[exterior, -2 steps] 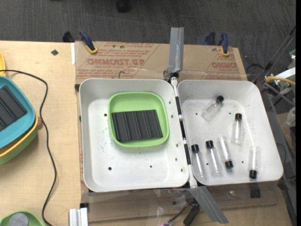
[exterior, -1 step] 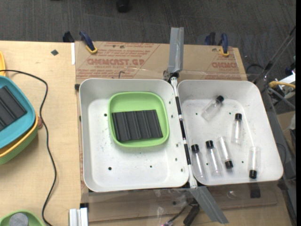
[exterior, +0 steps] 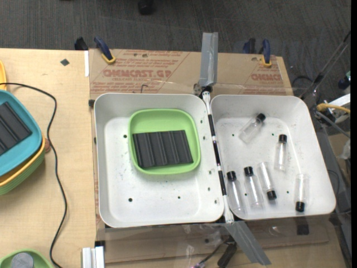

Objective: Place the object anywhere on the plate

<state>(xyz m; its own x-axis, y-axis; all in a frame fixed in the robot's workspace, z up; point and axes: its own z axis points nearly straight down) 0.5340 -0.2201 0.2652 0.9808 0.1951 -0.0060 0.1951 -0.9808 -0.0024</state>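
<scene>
Camera view, looking down at a slant, showed two shallow white plastic bins side by side on a brown cardboard sheet point(exterior: 139, 66) clamped to the pale wooden table point(exterior: 44, 205). The left bin point(exterior: 111, 205) held a square lime-green plate point(exterior: 163, 120) near its upper middle, and a dark grey ribbed mat point(exterior: 163, 148) lay flat on that plate, covering most of its floor. The right bin point(exterior: 318, 149) held six small clear vials with black caps, all lying on their sides and well apart from the plate. One vial point(exterior: 252, 127) lay near the top, tilted, with its cap toward the upper right. Another point(exterior: 281, 152) lay right of centre, cap up. Three sat close together lower down: one point(exterior: 235, 190) at the left, one point(exterior: 252, 184) beside it, and one point(exterior: 266, 182) with its cap at the bottom. The sixth point(exterior: 300, 193) lay near the lower right corner, cap down. How far the hand was open could not be told, nor whether it had hold of anything. A stack of teal and yellow trays point(exterior: 17, 144) sat at the table's left edge.
</scene>
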